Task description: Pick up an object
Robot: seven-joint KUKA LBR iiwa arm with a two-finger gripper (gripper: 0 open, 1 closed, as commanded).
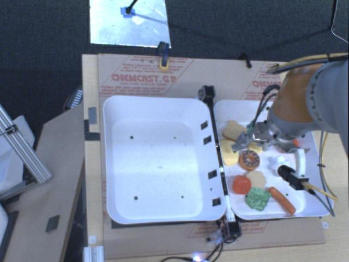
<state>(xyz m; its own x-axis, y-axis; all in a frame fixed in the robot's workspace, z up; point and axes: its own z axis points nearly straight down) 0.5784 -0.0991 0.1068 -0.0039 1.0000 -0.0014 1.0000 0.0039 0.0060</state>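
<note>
While the gripper [246,141], jaws unclear, hovers, the right bin [312,209] holds 1 donut [250,159], 1 tomato [242,184].

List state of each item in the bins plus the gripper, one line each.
Gripper: low over the right bin, finger state unclear.
Right bin: holds all the objects.
Left bin: upright on the bench.
Donut: flat, just below the gripper.
Tomato: resting, untouched.
Green leafy piece: lying at the near edge.
Carrot: lying flat beside the green piece.
Yellow piece: lying against the divider side.
</note>
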